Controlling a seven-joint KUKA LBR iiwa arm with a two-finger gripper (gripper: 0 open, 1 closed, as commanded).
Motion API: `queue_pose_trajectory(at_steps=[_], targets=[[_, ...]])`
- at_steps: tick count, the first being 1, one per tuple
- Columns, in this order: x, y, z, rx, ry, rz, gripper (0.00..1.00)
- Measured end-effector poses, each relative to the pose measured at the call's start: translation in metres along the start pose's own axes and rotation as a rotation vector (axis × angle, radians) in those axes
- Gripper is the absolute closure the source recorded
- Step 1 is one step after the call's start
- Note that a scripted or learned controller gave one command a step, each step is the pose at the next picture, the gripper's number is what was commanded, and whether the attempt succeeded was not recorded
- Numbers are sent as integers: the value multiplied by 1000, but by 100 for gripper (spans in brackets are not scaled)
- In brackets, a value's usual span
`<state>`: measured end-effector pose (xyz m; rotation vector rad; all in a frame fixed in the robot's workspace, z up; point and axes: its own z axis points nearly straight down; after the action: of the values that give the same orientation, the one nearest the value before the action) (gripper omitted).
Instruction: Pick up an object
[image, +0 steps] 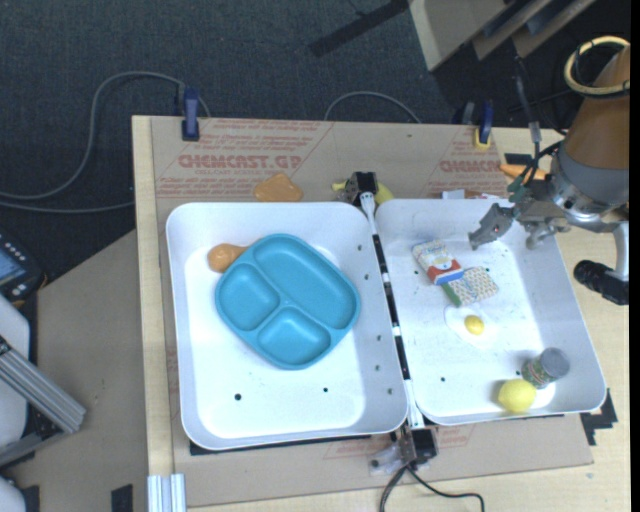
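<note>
My gripper hangs over the far right part of the right bin, its two fingers spread open with nothing between them. Just left of and below it lie a small red and white carton and a checkered packet. A fried-egg toy rests mid-bin. At the near right corner sit a yellow lemon and a small grey can.
The left bin holds a blue divided plate and an orange piece at the plate's far left edge. Another orange item lies on the board behind the left bin. Clamps and cables run along the far edge.
</note>
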<state>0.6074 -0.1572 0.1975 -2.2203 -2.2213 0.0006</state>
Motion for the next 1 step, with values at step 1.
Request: queue_pose_trajectory(at_steps=[1], targets=[[55, 12, 64, 5, 3, -5, 0]])
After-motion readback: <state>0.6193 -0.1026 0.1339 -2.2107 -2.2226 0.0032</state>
